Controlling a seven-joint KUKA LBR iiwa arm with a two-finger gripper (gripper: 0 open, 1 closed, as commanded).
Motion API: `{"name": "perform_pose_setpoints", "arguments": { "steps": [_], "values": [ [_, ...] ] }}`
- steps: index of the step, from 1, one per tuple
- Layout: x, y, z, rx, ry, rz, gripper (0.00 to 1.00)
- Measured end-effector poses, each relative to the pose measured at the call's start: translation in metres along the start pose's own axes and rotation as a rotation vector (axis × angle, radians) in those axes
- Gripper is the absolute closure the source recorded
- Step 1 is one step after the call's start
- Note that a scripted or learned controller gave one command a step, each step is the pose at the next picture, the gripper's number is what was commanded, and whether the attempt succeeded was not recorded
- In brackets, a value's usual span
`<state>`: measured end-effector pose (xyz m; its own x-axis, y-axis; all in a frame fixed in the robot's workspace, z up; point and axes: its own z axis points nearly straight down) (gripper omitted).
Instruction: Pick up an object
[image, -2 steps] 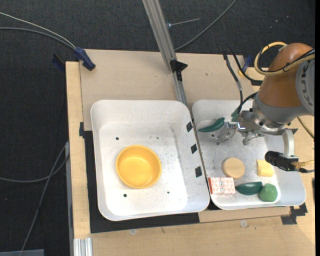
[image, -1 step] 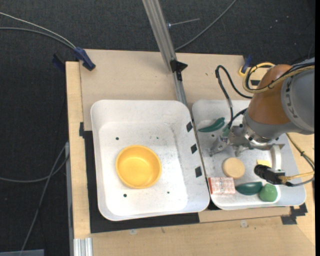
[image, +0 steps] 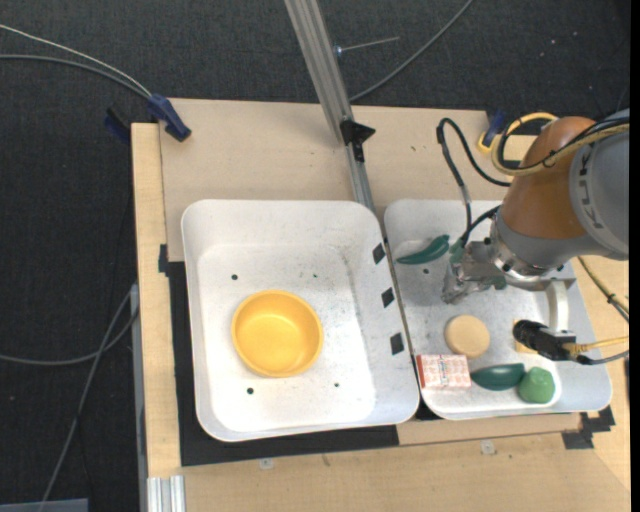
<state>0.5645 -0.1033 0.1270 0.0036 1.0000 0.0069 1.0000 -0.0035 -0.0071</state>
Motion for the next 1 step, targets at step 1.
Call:
{"name": "perform_pose_setpoints", "arguments": {
  "steps": [1],
  "values": [
    [0.0043,-0.0082,-0.0573,-0.013,-0.006,-0.004,1.0]
  ]
}}
